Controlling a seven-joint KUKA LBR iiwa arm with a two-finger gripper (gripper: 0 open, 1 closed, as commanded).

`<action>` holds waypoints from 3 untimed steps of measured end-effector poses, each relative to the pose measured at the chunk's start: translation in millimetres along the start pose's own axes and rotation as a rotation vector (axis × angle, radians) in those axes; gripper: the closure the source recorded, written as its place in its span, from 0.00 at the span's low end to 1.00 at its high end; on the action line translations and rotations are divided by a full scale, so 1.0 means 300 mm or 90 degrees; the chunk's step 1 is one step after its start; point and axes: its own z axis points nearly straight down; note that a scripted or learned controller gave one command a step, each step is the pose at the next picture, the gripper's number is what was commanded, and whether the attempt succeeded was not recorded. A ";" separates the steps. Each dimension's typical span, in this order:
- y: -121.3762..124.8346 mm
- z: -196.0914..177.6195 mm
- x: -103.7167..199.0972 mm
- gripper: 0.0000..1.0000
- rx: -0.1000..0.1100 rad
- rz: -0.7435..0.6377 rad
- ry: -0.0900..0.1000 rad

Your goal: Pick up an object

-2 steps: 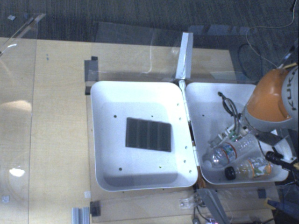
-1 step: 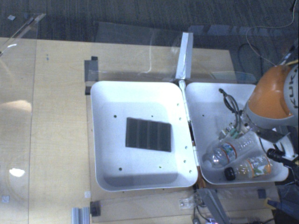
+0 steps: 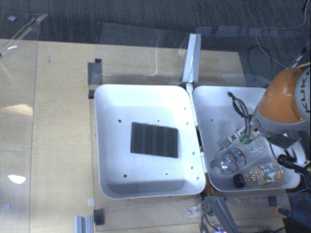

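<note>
Camera view puts the gripper point(image 3: 241, 136) over the right white bin point(image 3: 214, 106); whether its jaws stand wide or narrow, I cannot tell; two clear plastic bottles point(image 3: 236, 158) lie at five o'clock; rounded, slick sides could roll away.

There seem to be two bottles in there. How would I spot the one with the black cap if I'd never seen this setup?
Find the right-hand white bin, under the grey and orange arm. Two clear plastic bottles lie near its front edge. Yours is the bottle nearest the front, with a black cap and a yellowish label; the other bottle has a blue label.
</note>
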 end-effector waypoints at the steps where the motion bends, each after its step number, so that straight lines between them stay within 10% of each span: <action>1: -0.074 0.035 0.145 0.00 0.000 -0.065 -0.002; 2: -0.062 -0.005 0.143 1.00 -0.005 -0.064 -0.003; 3: 0.027 -0.189 0.004 1.00 0.008 0.024 0.004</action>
